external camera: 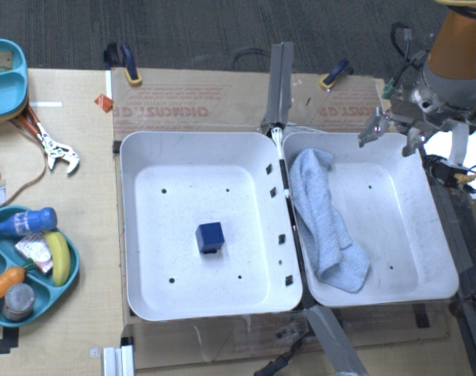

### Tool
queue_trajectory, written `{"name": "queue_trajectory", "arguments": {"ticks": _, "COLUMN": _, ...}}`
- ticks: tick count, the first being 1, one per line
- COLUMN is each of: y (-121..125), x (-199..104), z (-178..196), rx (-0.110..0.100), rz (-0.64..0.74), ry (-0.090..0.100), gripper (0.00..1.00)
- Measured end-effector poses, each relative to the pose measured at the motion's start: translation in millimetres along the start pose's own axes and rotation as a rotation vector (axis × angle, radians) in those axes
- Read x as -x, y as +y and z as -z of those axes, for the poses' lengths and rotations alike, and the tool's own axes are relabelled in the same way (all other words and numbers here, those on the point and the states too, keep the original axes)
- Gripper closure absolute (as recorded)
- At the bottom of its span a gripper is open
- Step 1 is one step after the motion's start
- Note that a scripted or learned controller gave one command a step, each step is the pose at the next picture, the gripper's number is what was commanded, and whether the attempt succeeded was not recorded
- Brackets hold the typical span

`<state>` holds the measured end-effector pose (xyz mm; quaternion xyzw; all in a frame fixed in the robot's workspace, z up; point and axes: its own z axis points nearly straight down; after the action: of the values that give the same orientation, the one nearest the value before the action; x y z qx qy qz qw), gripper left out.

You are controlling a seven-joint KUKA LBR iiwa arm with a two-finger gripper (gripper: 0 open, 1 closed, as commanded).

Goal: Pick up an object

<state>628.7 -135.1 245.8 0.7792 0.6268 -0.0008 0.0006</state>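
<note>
My arm: reaches in above the right bin's (426,202) far right corner, orange band up.
My pincer (391,135): fingers spread, pinching nothing, above that bin's far rim.
Blue block (210,236): in the left bin (144,210), well apart from my pincer.
Grey cloth (324,218): crumpled along the right bin's left side.
Bench: brown cardboard behind both bins.
Writing: red letters on the cardboard, upside down, perhaps "CHEMCAST".
</note>
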Motion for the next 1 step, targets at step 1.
{"name": "queue_trajectory", "arguments": {"ticks": 1, "y": -51.5, "x": -27.1, "z": -153.9, "rx": -0.001, "rz": 0.014, "ry": 0.001, "gripper": 0.00}}
